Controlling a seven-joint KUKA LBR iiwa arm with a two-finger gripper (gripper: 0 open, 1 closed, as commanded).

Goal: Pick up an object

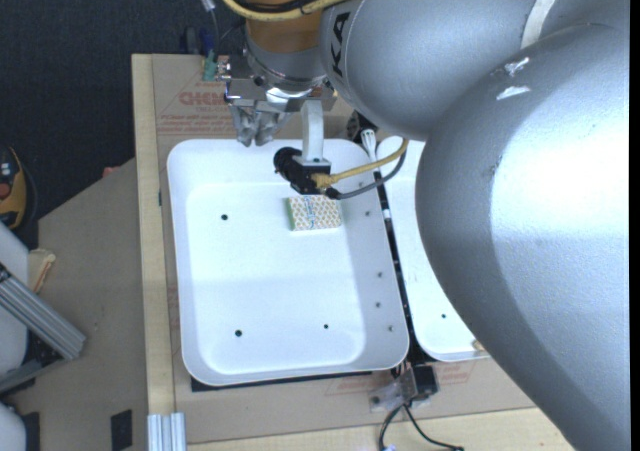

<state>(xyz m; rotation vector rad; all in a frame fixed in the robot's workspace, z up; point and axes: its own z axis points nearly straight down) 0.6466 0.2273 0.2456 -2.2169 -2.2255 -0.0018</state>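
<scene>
From my seat the arm point(500, 139) takes up most of the right of the view, reaching in over the other bin point(440, 329), of which I see just a strip. The bin point(185, 239) on the view's left lies open to me, and the one loose thing I see in it is a small patterned pad point(314, 212), lying flat on the floor in the far half, towards the side nearest the other bin. The gripper point(256, 134) hangs at that bin's far rim, towards its far left corner. Its fingers point(245, 131) look drawn close together, with nothing between them. I judge the pick not yet made: the pad rests on the floor, apart from the fingers, nearer the camera and to their right in the view. Left to do, as I read it: line up over the pad, descend, grasp, lift.
</scene>
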